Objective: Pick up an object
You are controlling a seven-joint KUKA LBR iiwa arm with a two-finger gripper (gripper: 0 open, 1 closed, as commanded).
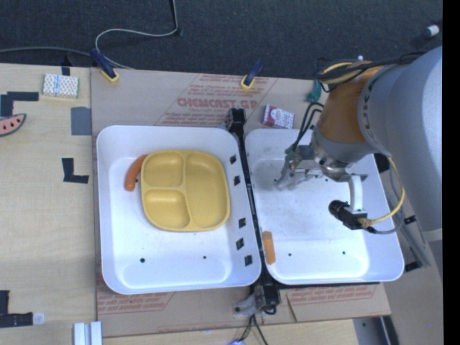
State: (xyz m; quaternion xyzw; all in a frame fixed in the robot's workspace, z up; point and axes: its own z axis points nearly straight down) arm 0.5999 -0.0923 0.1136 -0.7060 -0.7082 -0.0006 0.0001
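Yellow plastic plate point(185, 190) with three parts lies in the left bin point(115, 214), and an orange carrot-shaped toy point(133, 172) lies touching its left edge. Another small orange toy point(268, 246) sits in the right bin point(323, 261), at its near left edge. My tool point(287, 180) is low over the far part of the right bin, well apart from that toy. I cannot tell how my tool stands, and I see nothing in it. So I think the pick is not done yet. I must reach a toy and lift it.
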